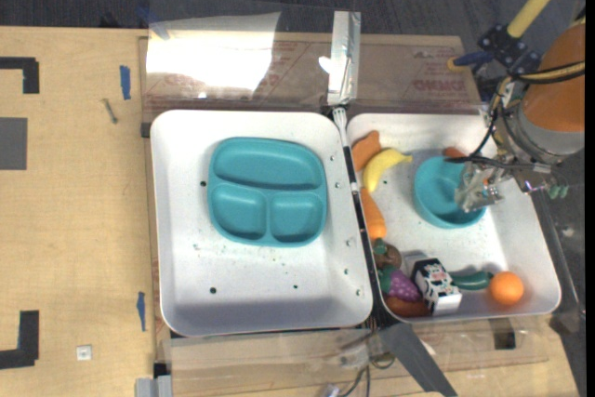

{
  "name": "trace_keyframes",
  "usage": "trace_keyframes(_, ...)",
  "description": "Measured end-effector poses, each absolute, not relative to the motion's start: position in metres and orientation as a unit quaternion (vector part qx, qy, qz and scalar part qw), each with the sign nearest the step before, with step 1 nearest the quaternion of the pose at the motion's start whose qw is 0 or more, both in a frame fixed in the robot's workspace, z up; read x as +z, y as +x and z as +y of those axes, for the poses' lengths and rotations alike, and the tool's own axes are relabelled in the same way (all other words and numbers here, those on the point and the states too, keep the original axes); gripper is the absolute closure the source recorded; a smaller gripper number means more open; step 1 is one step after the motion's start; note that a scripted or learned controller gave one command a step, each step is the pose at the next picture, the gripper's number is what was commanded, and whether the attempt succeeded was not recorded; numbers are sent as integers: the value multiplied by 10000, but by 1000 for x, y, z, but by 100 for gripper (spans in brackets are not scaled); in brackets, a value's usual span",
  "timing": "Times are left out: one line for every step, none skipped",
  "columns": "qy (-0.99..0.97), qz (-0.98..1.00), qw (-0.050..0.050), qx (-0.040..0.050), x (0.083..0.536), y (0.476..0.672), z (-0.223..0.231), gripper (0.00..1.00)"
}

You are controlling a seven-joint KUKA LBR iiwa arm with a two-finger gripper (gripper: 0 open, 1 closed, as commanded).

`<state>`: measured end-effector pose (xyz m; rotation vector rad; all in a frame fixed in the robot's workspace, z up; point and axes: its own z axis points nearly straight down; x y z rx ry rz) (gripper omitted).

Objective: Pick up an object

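Observation:
My gripper point(476, 191) hangs over the right side of a small teal bowl point(443, 192) in the right bin point(521, 242). Its fingers are too small and blurred to read. A yellow banana point(382, 166) and an orange carrot point(372, 211) lie along the bin's left wall. At the front of the bin sit an orange ball point(507, 288), a white and black toy point(435, 283), purple grapes point(403, 286) and a green piece point(472, 278).
The left bin point(186, 274) holds a teal divided plate point(268, 191). A clear plastic sheet point(223, 56) and an upright divider point(344, 51) stand behind the bins. The arm's orange band point(565, 79) sits at the right edge.

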<state>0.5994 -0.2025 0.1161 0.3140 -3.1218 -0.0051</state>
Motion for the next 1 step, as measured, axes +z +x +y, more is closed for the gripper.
trace_keyframes(1015, -9948, -36, 5, 122, 603, -202, 0)
